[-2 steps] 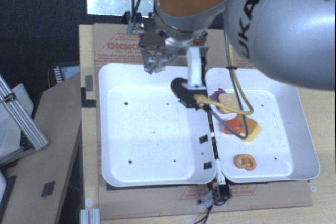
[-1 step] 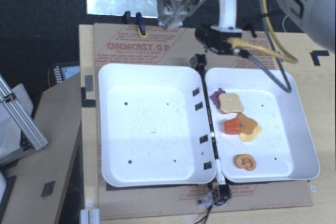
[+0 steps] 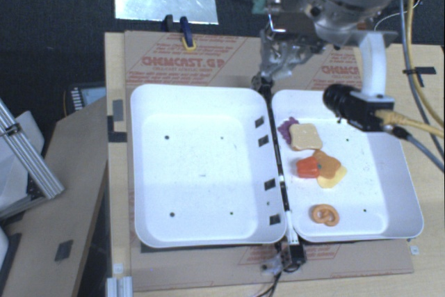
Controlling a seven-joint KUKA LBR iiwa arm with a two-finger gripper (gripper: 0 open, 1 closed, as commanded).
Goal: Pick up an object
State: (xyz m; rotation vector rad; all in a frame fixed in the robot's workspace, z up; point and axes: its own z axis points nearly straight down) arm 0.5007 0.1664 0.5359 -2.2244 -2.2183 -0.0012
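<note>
Gripper (image 3: 268, 76) hung at the bins' far edge, finger state impossible to tell, cardboard (image 3: 184, 59) printed "CHEMCAST" lay to its left, toy food (image 3: 306, 137) sat below-right of it, in the right bin (image 3: 389, 184).

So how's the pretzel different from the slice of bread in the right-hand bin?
The pretzel is a small orange-brown twisted ring with holes; the slice of bread is a bigger, flat, solid tan piece. The pretzel lies alone toward the near edge, while the bread sits farther back, touching a purple item. Both lie flat in the right bin.
</note>
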